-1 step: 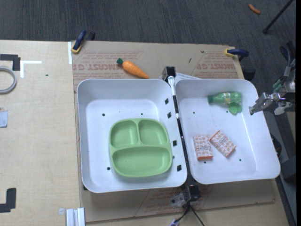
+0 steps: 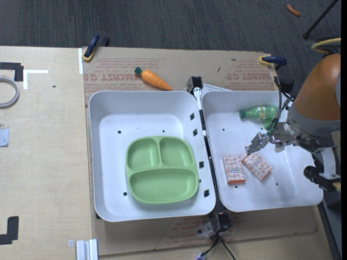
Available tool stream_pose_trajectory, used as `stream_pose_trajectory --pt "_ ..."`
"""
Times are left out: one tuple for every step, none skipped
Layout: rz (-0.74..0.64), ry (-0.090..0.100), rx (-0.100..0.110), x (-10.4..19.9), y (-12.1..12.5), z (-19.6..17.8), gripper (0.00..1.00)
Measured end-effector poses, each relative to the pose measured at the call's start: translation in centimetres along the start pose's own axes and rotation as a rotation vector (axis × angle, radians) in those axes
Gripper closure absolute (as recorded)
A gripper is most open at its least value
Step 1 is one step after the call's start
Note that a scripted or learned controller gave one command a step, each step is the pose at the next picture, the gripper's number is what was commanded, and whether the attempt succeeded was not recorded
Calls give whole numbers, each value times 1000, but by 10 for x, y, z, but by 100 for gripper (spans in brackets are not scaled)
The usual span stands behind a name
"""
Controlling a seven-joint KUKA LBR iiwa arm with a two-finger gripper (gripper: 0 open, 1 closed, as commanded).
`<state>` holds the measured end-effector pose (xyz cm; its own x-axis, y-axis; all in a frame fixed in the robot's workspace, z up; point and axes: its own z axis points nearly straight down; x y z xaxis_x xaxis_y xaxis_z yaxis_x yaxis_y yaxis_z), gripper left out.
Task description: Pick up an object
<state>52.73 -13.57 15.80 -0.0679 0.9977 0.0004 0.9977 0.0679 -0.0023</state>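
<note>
The hand [image 2: 259, 143] hangs low in the right bin [image 2: 303, 191], its fingers spread apart with nothing between them, just at 11 o'clock of the nearer of two small orange-and-white packets [image 2: 257, 166]. The second packet [image 2: 233, 170] lies just beside the first, toward 9 o'clock, and a green bottle [image 2: 259, 112] rests on its side toward 12 o'clock of the hand. The likeliest trouble, as I judge it, is crowding: the packets sit so near each other that a finger may land on the neighbour and push both away rather than close on one. The packet looks flat, so the fingers could slide over it or scrape the bin floor. The green divided plate [image 2: 161, 170] in the left bin [image 2: 108, 145] and the carrot [image 2: 153, 78] on the bench [image 2: 43, 161] are well apart.
</note>
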Motion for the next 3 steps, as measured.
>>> stream_pose_trajectory --pt "-80 -5 -15 41 -43 61 0" --pt "-73 -6 -17 36 31 60 0" --pt "-71 -5 -15 35 30 51 100"
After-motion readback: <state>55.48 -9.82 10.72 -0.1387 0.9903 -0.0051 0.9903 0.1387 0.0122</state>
